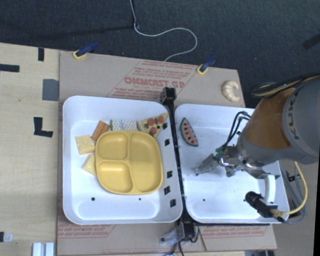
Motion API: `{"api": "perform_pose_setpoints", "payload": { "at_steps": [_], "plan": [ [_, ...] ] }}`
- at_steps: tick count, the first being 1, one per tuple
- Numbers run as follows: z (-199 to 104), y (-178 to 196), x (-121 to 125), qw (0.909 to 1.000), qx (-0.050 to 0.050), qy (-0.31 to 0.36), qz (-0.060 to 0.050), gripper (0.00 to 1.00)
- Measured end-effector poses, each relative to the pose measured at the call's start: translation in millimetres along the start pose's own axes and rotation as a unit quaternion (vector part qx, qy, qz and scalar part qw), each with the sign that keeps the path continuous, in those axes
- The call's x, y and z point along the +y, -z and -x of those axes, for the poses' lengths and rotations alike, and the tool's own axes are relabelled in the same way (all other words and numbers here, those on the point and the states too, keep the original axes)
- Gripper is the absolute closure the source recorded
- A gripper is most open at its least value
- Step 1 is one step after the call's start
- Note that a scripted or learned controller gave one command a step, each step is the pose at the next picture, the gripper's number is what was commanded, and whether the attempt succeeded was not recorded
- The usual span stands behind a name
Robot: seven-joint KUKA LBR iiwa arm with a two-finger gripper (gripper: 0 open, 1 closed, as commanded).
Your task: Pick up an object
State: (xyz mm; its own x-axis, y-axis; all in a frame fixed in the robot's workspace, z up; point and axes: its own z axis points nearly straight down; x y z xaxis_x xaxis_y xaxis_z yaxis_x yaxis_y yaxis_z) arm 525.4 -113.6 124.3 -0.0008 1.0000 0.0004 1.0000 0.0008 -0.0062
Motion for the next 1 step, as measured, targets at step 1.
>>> {"api": "perform_pose_setpoints", "payload": {
  "at_steps": [1],
  "plan": [
    [-0.7,-41.8,-0.2,1.0,-0.001,0.0,0.002,0.0]
  ]
}}
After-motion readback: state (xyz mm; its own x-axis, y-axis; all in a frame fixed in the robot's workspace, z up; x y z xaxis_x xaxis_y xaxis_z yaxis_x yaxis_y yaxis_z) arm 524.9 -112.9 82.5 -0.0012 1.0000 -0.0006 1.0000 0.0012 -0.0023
